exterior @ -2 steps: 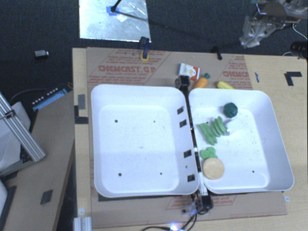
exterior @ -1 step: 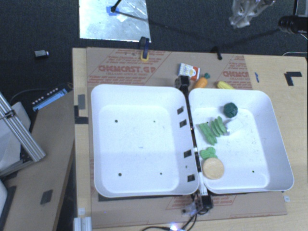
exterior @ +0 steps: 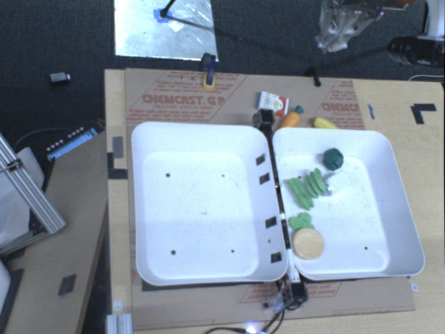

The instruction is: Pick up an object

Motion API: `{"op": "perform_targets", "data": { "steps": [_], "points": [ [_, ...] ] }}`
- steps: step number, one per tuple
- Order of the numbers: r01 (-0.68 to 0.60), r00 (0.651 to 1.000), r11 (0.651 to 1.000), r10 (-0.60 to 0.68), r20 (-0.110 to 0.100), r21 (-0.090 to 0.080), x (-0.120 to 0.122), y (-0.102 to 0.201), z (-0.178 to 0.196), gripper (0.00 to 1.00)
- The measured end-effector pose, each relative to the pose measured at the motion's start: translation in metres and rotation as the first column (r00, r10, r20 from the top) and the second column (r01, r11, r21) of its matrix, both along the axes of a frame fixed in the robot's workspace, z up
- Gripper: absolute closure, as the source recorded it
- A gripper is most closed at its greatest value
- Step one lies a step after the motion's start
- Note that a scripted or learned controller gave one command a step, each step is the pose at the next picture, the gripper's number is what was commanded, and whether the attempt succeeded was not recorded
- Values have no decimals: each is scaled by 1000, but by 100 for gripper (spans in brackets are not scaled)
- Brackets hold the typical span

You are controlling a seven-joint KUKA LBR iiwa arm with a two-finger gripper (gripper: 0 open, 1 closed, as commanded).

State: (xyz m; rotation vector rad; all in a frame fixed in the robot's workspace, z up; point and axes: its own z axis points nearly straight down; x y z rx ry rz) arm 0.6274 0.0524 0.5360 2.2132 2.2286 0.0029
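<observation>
Gripper high above right bin, beyond its far rim; finger state can't tell. In bin: dark green ball, green pods, tan disc.

Cardboard sheet under the bins: red print along its far edge, left of centre, reads roughly "CHEMCAST G P". Same red print at the far right, partly covered, legible as "CHEMCAS". More red print at the near edge, too small to read.

High slanted overhead view of 2 bins
</observation>
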Motion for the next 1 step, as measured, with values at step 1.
{"op": "perform_targets", "data": {
  "steps": [1],
  "points": [
    [-1,1000,1000,1,3,0,39,49,-1,100]
  ]
}}
